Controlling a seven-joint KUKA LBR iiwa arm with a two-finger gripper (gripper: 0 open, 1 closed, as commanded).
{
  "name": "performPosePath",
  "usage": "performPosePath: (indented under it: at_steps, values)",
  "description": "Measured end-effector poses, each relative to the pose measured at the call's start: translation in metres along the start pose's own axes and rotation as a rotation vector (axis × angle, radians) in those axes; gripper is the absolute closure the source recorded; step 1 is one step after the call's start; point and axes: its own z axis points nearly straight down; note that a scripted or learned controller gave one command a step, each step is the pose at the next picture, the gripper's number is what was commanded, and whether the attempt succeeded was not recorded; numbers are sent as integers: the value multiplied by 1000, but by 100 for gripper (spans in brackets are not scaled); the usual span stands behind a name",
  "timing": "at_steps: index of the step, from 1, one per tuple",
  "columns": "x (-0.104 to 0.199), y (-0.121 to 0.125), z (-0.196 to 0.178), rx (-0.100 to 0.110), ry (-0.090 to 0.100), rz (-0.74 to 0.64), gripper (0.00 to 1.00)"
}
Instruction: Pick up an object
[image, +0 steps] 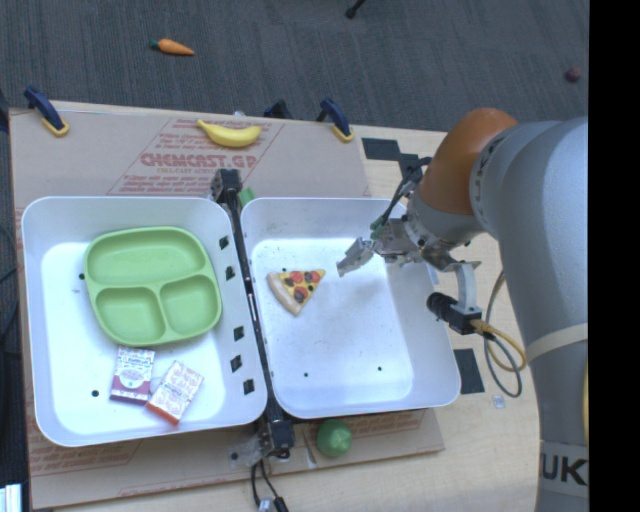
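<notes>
The grey arm (530, 250) with its orange band enters from the right and bends over the right bin, taking up much of that side. Below it the surface (150, 150) is covered by a brown cardboard sheet with red printing, held down by blue clamps at its far edge. Two shallow white bins sit side by side on it: the left bin (40, 300) and the right bin (420, 370), joined along a black strip between them.

In the left bin a green divided plate (150, 280) with three compartments lies toward the far half. Near the front of that bin lie two small printed packets (155, 385) just beside each other, one darker, one with orange-red stripes.

In the right bin a toy pizza slice (296, 288) lies on the floor near the left wall, point toward the front. The gripper (353, 258) hangs just to the right of the slice, apart from it, angled down toward the left; whether it is wide or narrow cannot be told from here, and nothing is seen in it.

A yellow toy banana (230, 131) lies on the cardboard behind the bins. A green ball (335, 437) sits at the front edge, just outside the right bin. A small orange toy carrot (173, 46) lies on the dark floor beyond the surface
</notes>
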Motion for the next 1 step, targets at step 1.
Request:
performPosePath:
  at_steps: [1]
  values:
    - [0, 7, 9, -2, -2, -2, 0]
